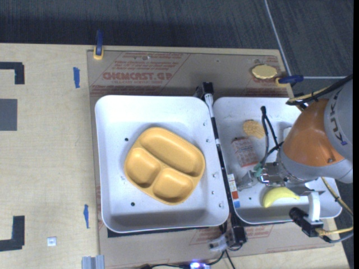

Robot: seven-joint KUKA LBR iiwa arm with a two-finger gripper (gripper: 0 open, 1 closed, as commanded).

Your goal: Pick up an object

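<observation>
Camera view, jaws hidden under wrist, just above banana

Flat round tan disc on brown cardboard sheet; blue tape strip on pale plywood bench.

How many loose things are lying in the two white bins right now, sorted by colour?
Yellow: 2, the divided tray in the left bin and the banana in the right bin.
Tan: 1, the round cookie.
Pale with print: 1, the small packet.
Total: 4 that I can make out; the arm covers part of the right bin.
</observation>
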